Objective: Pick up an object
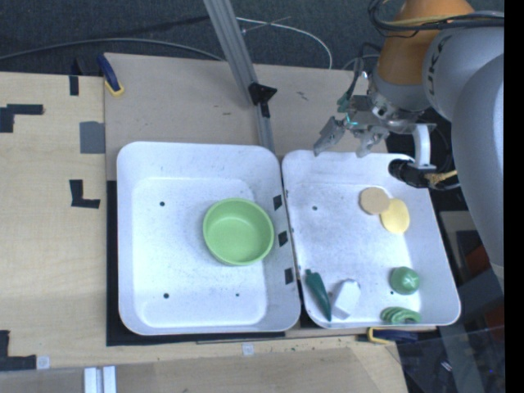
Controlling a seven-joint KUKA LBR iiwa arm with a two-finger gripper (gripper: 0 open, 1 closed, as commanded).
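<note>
Green stacked discs (399, 315) lie far below claw (350, 140)

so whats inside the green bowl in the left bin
Nothing visible: the green bowl sits upright in the left bin, its inner surface plain green. Whatever lies under the bowl is covered.

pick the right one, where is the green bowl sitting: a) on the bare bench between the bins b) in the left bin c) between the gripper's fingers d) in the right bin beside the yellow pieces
b: the green bowl sits alone on the floor of the left bin, while the gripper is up over the far edge of the right bin, well apart from it.
</note>
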